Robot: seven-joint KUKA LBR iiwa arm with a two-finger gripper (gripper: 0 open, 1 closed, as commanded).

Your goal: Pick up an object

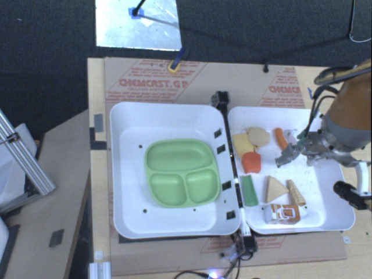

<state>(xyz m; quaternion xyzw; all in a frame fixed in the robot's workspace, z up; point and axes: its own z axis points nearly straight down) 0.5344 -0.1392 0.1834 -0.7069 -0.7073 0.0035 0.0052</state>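
1. Two white bins sit side by side on the bench; left bin has just a green divided tray in it, looks like the drop side to me
2. Right bin is the pick side, all the small toy food is spread loose there so any piece can be reached from above
3. Arm comes in from the right, gripper low over the right bin; fingers too blurred and small, can't tell if apart or closed, nothing visibly btwn them
4. Closest item to the tip is the orange carrot-like piece, just beside it, up-left; prob the target imo. Short, slim, rounded, lying flat, apart from its neighbours
5. Others, big to small approx: printed carton at the near wall, green stick by the divider, yellow block, red-orange block, beige round, tan wedge, cone
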